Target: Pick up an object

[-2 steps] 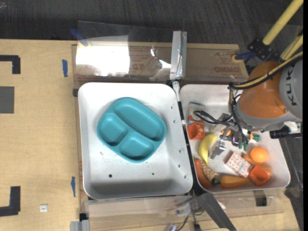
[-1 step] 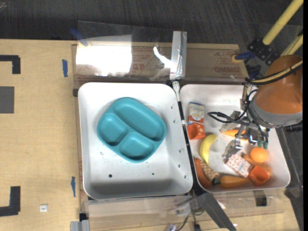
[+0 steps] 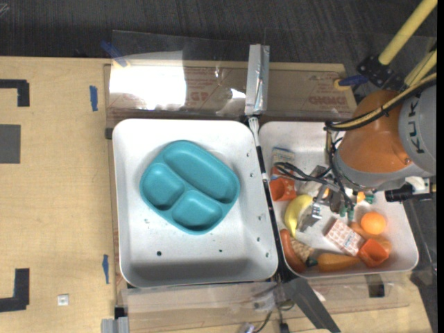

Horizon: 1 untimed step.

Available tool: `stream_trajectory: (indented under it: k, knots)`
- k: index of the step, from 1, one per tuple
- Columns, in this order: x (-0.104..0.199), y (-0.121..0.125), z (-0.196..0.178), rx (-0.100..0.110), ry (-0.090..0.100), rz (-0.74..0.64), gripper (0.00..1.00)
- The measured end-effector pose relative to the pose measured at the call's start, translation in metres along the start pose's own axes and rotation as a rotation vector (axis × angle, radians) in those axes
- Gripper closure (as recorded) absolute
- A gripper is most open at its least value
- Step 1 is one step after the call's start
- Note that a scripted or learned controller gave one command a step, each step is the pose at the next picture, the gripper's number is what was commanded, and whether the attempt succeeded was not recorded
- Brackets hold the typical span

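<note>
Down in the right bin (image 3: 409,255) my gripper (image 3: 320,205) hangs low over the heap, reaching in from 3 o'clock under the orange band of my arm (image 3: 374,144). Whether it is open or closed I cannot tell; cables and dark wrist hardware blur that spot.

Crowded against the bin's 6 o'clock and 9 o'clock walls are the things to pick. A yellow banana-like piece (image 3: 297,212) lies just at 8 o'clock of my gripper, touching or nearly so. A small patterned pink-and-white box (image 3: 343,237) sits at 5 o'clock of it, and an orange ball (image 3: 373,223) is near the box at 2 o'clock. An orange cup-like piece (image 3: 374,252) rests by the 5 o'clock corner. A carrot-like orange stick (image 3: 334,261) lies along the 6 o'clock wall, and a red pepper-like piece (image 3: 290,250) hugs the divider side. Another red-orange lump (image 3: 280,189) is at 10 o'clock, partly under wires.

Bare floor shows only near 12 o'clock of this bin. My arm hides its 2 o'clock part.

The left bin (image 3: 132,255) holds 1 teal divided plate (image 3: 189,184) with 3 compartments, with bare floor around it.
</note>
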<state>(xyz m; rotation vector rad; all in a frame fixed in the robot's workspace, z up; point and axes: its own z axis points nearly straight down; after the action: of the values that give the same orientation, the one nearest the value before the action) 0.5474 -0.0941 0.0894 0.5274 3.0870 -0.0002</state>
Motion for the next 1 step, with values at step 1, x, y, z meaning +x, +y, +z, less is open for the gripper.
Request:
stream_trajectory:
  k: [1]
  knots:
    - [-0.0571,0.0005,-0.0751,-0.001,-0.004,-0.258,0.0]
